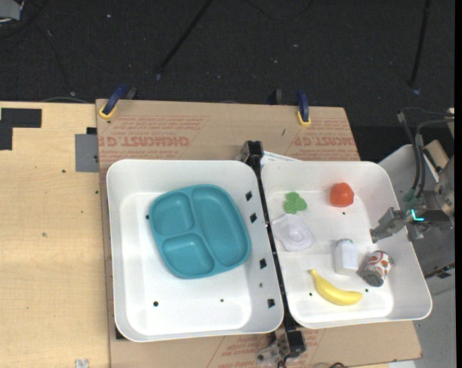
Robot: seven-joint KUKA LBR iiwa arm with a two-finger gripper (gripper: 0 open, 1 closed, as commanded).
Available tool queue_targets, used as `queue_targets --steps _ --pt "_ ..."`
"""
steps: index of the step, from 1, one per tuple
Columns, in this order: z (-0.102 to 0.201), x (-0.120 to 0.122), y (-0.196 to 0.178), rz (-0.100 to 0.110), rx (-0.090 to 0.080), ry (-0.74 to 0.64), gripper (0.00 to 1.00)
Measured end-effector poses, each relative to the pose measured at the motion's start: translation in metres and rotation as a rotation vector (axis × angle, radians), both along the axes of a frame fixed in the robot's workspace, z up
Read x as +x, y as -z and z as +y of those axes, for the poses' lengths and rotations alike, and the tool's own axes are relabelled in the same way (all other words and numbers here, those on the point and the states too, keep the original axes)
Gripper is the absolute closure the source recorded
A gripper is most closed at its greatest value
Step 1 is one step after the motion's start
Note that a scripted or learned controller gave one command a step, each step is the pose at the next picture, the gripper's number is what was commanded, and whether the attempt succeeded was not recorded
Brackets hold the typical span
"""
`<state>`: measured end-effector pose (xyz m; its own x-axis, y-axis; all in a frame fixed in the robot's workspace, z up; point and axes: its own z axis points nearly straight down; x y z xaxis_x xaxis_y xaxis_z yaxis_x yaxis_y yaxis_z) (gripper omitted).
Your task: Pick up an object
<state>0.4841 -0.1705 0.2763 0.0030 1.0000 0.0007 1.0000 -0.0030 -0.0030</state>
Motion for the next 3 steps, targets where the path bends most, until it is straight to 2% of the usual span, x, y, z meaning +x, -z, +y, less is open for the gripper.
queue_targets --steps 1,2,3 --pt "-0.0003 0.0001 -0.0099 0.000 0.000 0.000 1.00" --pt "-0.0004 0.0000 -0.0095 0.001 0.000 0.001 0.00" --pt "-0.0007 0.0000 -0.0195 0.001 0.000 0.001 1.00"
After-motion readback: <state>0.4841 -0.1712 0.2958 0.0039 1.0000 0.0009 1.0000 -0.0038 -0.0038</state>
